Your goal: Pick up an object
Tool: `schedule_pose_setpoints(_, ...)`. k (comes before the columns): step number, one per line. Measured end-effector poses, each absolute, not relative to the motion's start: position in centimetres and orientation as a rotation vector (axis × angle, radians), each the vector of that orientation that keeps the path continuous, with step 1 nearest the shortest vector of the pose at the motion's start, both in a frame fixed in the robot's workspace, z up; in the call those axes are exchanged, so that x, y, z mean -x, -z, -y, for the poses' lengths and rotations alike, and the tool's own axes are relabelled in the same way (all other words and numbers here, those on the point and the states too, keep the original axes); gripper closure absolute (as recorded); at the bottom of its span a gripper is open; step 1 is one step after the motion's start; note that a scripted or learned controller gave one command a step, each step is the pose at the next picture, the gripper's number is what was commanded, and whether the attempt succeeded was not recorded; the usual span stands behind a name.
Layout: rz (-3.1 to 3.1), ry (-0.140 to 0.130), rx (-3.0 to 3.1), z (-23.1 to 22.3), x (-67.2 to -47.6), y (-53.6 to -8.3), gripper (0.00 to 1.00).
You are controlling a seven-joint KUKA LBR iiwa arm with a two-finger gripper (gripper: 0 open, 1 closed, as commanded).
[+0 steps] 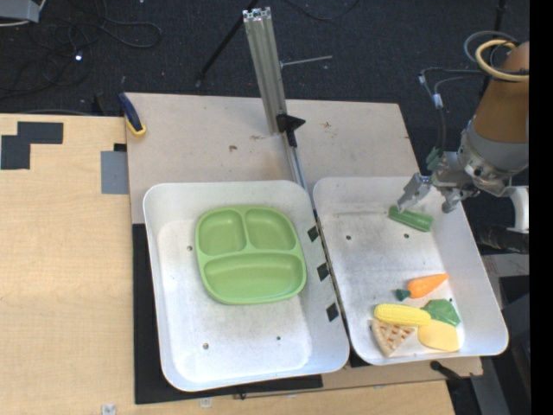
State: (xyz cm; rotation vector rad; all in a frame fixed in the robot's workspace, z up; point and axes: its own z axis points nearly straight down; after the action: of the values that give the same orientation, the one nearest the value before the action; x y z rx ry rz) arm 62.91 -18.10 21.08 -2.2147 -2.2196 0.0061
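Where the arm reaches over the right bin (484, 318), the gripper (432, 193) hangs with fingers spread, gripping nothing. A green block (409, 220) lies just below its left finger. Nearer the camera cluster a toy carrot (428, 285), corn cob (402, 315) and pizza slice (390, 338).

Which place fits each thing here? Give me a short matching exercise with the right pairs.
Things:
1. green sectioned plastic plate
2. flat green block
3. orange toy carrot
4. yellow toy corn cob

Places:
A. far end of the right bin, beside the hand
B. left bin
C. right bin's near corner, against a wedge-shaped toy
D. right bin, between the block and the near pile

Pairs: 1-B, 2-A, 3-D, 4-C
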Motion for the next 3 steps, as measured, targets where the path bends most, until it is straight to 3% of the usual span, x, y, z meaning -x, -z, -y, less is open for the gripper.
schedule_pose_setpoints(2, 2.22, -0.006, 2.214, 18.0, -62.9, -10.3, 0.0)
schedule_pose_setpoints(3, 2.222, -0.003, 2.217, 18.1, -63.0, -11.6, 1.0)
